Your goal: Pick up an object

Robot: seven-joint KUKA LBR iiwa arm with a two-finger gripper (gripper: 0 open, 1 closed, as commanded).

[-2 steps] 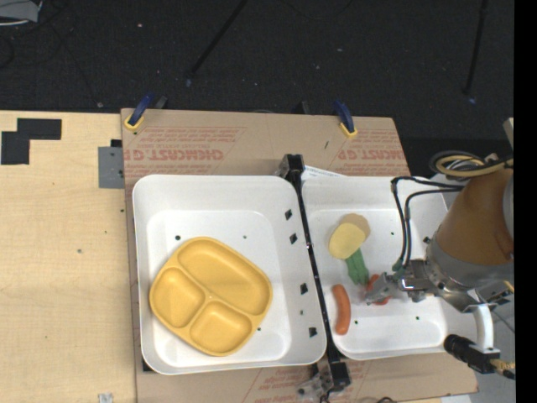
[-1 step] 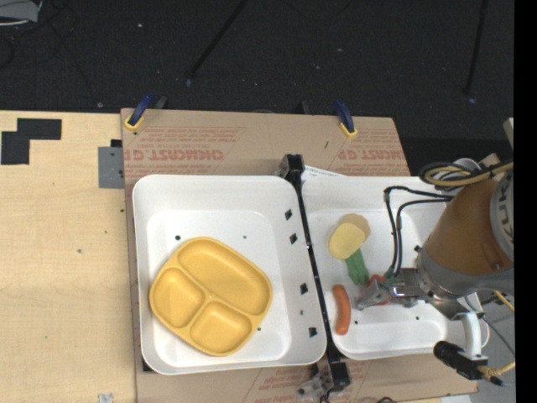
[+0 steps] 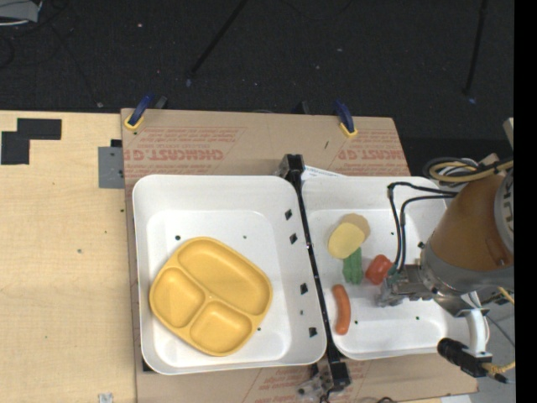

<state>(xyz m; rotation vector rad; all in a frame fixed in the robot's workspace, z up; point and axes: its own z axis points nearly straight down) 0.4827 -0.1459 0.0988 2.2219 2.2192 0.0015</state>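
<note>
The arm [image 3: 474, 225] reaches in from the right and its pincer [image 3: 401, 290] is low inside the right bin [image 3: 403, 342], just beside the small red object [image 3: 378, 268]. The red piece seems to touch the pincer's left side, but whether the pincer is apart, together or clamped on something cannot be told from this slanted view, because the wrist hides the tips. The candidates for the task all lie in the left part of this bin: a pale yellow rounded object [image 3: 346, 237] at the top, a green block [image 3: 353, 266] just under it and touching it, the red piece to the right of the green one, and an orange sausage-shaped object [image 3: 341, 308] lower, near the divider [image 3: 304, 259] between the bins. They are grouped closely, so a grasp on one may push its neighbours. The pincer is probably placed low here because the program aims at the red piece, the nearest one. The left bin [image 3: 210, 193] carries a yellow divided plate [image 3: 210, 295], lying flat and well apart from the arm. Both bins rest on cardboard [image 3: 252, 145] fixed to the surface [image 3: 59, 250] by clamps [image 3: 345, 117], presumably to keep them from sliding.
</note>
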